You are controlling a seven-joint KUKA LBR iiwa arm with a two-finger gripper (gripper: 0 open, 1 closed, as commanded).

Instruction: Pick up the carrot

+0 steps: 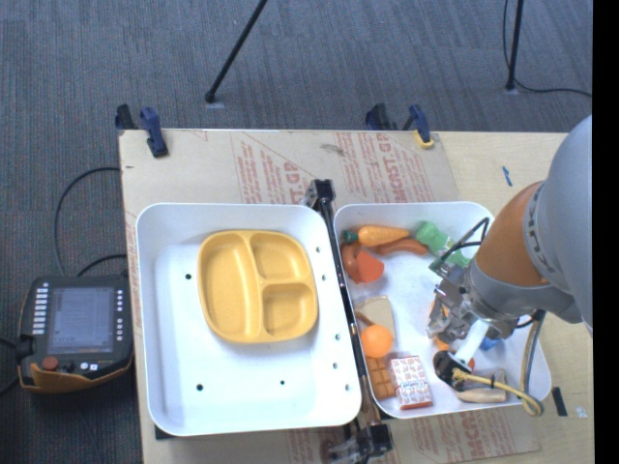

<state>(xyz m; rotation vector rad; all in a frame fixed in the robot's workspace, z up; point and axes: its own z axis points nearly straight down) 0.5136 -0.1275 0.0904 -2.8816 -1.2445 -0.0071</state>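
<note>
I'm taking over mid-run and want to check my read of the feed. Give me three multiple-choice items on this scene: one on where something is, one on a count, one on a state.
1. Where does the carrot lie?
A. On the yellow plate
B. Near the far edge of the right bin
C. On the bench outside the bins

2. How many compartments does the yellow plate have?
A. Two
B. Three
C. Five

3. What state is the carrot in?
A. Lying in the bin, apart from the gripper
B. Lifted above the bench
C. Set down in the left bin

Answers:
1 B: the carrot rests by the far wall of the right bin, next to a green toy.
2 B: the plate shows one long section and two smaller ones.
3 A: the gripper is lower in the same bin, well away from the carrot.
</note>
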